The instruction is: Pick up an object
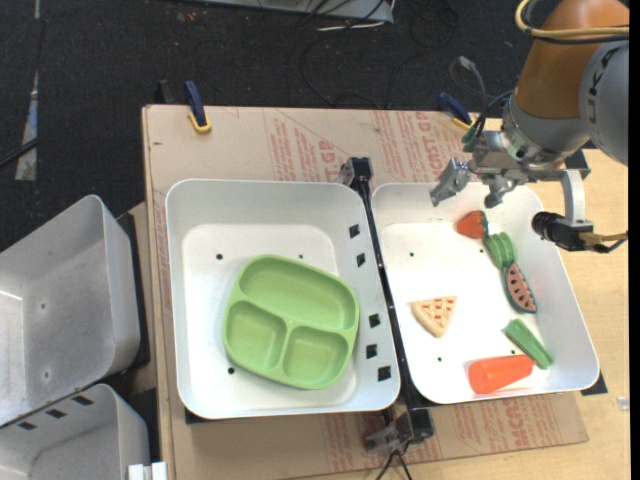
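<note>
Cardboard covered the surface (260, 138) beneath two white bins. Right of the green tray (291, 320), the right bin (575, 298) held a waffle wedge (436, 314), an orange carrot (500, 372), a watermelon slice (520, 288) and a small red piece (471, 225). Above that red piece hung the gripper (478, 183); whether its jaws were spread could not be told. A good pick would likely mean centring over one isolated item, such as the waffle wedge, and descending straight.

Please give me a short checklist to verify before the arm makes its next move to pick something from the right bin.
1. Tool above right bin: ok.
2. Tool holding nothing: ok, nothing between its fingers.
3. Red piece just below tool, uncovered: ok.
4. Red piece apart from green piece: not ok, they touch.
5. Waffle lying alone: ok.
6. Tool height above bin floor: cannot tell.
</note>
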You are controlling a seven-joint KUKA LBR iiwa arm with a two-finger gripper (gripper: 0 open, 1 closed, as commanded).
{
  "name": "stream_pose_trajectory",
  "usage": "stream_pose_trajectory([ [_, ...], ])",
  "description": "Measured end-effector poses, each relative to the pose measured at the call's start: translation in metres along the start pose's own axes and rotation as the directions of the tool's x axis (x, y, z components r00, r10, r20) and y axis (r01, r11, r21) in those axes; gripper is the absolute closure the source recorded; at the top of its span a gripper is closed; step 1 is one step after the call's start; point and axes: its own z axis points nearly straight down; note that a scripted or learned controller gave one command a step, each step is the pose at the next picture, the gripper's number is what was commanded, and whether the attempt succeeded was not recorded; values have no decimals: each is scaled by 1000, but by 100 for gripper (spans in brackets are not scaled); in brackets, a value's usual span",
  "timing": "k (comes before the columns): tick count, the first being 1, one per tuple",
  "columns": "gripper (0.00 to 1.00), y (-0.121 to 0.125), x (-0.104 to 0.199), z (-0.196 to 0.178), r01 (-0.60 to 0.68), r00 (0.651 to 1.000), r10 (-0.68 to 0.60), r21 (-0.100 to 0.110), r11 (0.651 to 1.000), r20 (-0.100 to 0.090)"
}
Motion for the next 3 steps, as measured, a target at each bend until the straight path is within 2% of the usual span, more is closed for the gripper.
stream_pose_trajectory([
  [2, 0, -2, -5, 87, -1, 1000, 1, 1, 1000, 0],
  [3, 100, 0, -4, 73, 0, 1000, 0, -5, 1000, 0],
])
